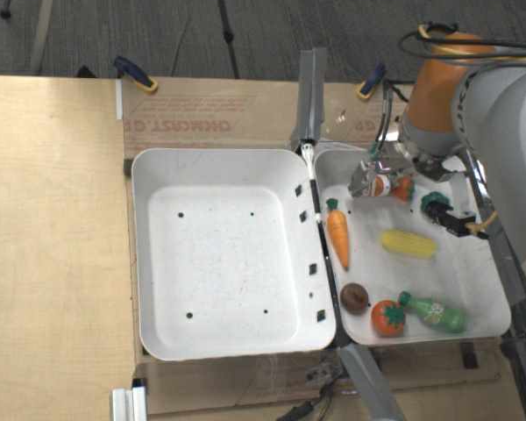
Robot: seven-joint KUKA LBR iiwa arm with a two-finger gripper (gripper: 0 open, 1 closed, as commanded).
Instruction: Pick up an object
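In the right bin (491,274) lie an orange carrot (337,232), a yellow corn cob (408,243), a brown round piece (355,297), a red tomato (388,317) and a green bottle (434,312). My gripper (370,181) is low over the bin's far left part. A small red and white object (384,186) sits right against it, with an orange piece (404,188) just beyond. Whether the gripper has hold of the red and white object cannot be made out. A teal item (436,204) lies to the right, under the arm.
The left bin (145,235) stands beside the right one, split from it by a grey divider rail (314,103). Two blue and yellow clamps (133,73) (371,82) pin the cardboard at the back. The arm's grey body (500,121) overhangs the right bin's far right side.
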